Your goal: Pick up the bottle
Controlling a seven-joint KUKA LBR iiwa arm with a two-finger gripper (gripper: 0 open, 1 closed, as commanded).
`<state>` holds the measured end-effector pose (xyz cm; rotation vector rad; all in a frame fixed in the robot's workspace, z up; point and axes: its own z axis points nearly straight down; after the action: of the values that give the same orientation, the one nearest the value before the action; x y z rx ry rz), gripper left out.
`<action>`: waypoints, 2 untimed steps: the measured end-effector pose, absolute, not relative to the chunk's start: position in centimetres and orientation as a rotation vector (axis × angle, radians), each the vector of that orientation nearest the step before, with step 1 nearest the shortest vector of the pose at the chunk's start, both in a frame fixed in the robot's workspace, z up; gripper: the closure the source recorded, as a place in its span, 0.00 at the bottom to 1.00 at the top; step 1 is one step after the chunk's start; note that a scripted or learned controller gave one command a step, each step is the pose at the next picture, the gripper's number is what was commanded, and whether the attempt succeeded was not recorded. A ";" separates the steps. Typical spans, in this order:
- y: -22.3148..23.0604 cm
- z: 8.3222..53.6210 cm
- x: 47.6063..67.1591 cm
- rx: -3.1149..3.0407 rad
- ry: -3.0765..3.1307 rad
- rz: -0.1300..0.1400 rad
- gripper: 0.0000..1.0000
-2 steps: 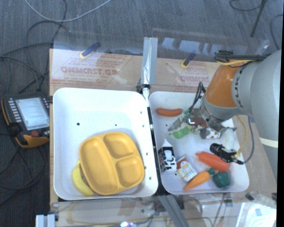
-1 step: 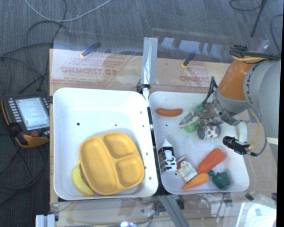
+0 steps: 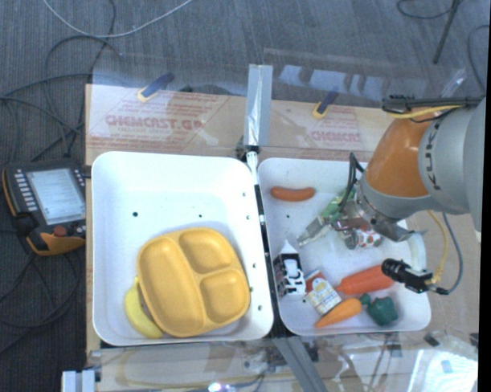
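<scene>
You see gripper (image 3: 338, 226) low over middle of right bin (image 3: 418, 322), fingers spread, nothing visibly between them. Bottle (image 3: 322, 293) lies on its side near bin's front edge, just beside carrot (image 3: 339, 313), apart from fingers. Second carrot (image 3: 368, 280) and green piece (image 3: 381, 309) to its right. Sausage (image 3: 293, 193) at back. Left bin (image 3: 118, 171) holds yellow tray (image 3: 193, 279).
</scene>
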<state>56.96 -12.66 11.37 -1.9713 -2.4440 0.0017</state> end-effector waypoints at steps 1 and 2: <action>-15.6 9.0 62.2 -2.132 -2.318 -0.008 0.00; -16.5 8.9 64.5 -1.799 -2.556 0.022 0.00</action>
<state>64.51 -16.49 8.91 -1.7993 -2.5558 0.0219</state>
